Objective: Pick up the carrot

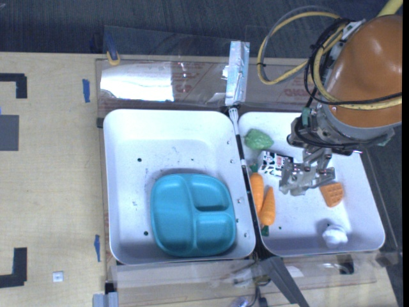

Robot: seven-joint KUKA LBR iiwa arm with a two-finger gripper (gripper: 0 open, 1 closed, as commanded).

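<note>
Big orange-and-grey arm housing up top right, closest to lens, yellow and black cables looped off its left side. Gripper hanging below it over right bin, right of carrot. Fingers metal, blurred together with wrist hardware; cannot tell if apart or together. Nothing seen between them.

Carrot in right bin, hard against left wall, lying lengthwise top to bottom. Second orange carrot-like piece touching carrot on right side, slightly lower. Not clear whether one item or two.

Green leafy item above carrot, near bin's top left corner. Black-and-white patterned item up and right of carrot, partly under gripper. Orange ridged piece well right of carrot, beyond gripper. Small white object lower right of carrot, near bin's bottom edge.

Left bin left of carrot, across dividing wall. Teal compartment tray inside it, lower centre. Clear plastic sheet above bins, up and left of carrot.
</note>
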